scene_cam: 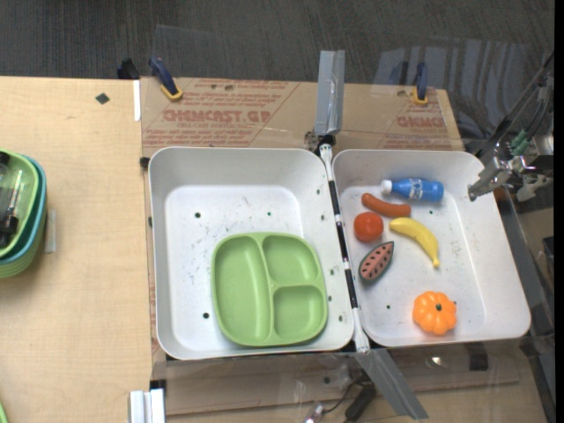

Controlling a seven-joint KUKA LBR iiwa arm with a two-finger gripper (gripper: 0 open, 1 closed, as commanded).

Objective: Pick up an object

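The right bin (493,263) holds several toys. A blue and white bottle (414,189) lies at the back, with a red-orange sausage (385,204) just in front of it. Below them are a red tomato (368,226), a yellow banana (417,236) and a watermelon slice (376,261). An orange pumpkin (434,313) sits near the front. My gripper (496,174) hangs at the bin's far right rim, above and apart from every toy, with nothing seen in it.
The left bin (176,236) holds a green divided plate (269,287). A metal divider (339,236) runs between the bins. Cardboard (229,108) lies behind them, and green containers (18,214) stand at the left edge of the bench.
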